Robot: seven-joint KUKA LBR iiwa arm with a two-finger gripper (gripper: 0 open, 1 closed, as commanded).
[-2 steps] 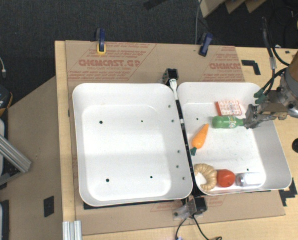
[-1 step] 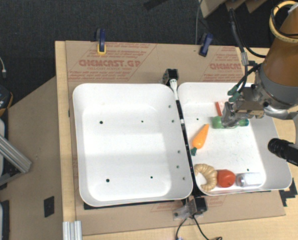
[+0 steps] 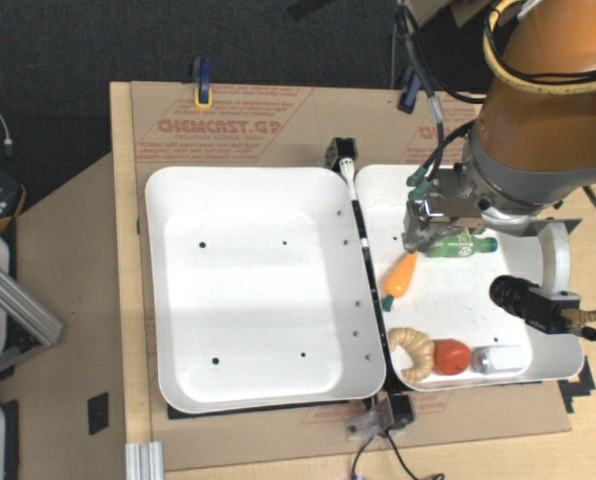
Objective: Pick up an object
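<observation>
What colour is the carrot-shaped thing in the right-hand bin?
The carrot-shaped thing is orange, best seen in the camera view.

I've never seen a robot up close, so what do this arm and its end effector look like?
The arm is thick, rounded and grey, with a glossy orange band around it. The end effector is a small piece of shiny silver metal. Thin black cables run down towards it.
</observation>
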